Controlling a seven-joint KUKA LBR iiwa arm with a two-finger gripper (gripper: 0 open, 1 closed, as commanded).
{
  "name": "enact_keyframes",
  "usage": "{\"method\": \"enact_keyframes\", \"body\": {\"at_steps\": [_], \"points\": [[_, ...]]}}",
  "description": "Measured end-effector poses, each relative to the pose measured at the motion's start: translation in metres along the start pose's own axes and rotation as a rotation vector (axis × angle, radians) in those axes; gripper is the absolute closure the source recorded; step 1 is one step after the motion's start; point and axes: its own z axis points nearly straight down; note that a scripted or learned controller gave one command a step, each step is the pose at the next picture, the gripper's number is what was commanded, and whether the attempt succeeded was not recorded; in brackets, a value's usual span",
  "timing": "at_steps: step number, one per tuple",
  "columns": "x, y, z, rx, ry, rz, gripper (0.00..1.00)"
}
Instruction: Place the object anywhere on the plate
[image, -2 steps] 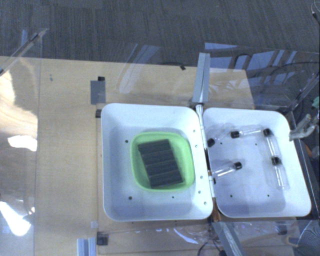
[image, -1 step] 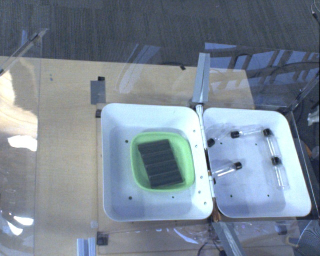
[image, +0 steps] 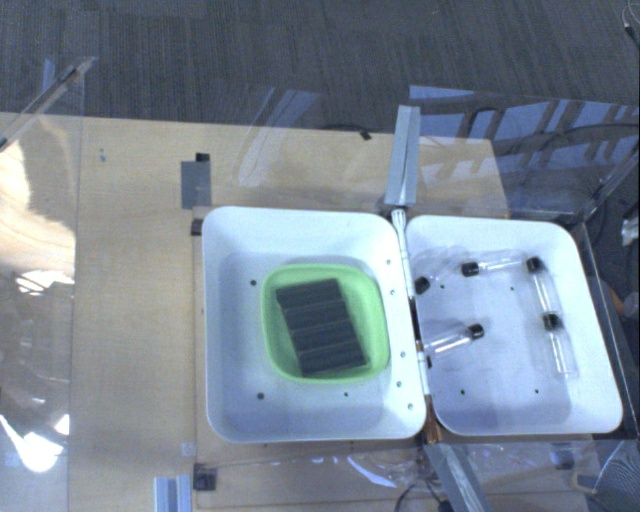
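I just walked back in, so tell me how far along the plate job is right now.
It looks done: a dark ridged block lies flat inside the green plate, which sits in the left bin. Nothing appears to be in hand at this moment. In the right bin several clear tubes with black caps lie loose; if any were meant for the plate, they remain.

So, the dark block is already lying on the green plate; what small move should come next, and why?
Probably none with the object: the dark ribbed block lies flat inside the green plate in the left bin, so the placing looks done. The clear tubes with black caps lie in the right bin, apart from the plate. I would keep the arm back and simply check the result.
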Motion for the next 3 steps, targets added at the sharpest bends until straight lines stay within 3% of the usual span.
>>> {"method": "enact_keyframes", "body": {"at_steps": [2,3], "points": [[0.000,0.000,0.000,0.001,0.000,0.061,0.00],[0.005,0.002,0.045,0.008,0.001,0.097,0.00]]}}
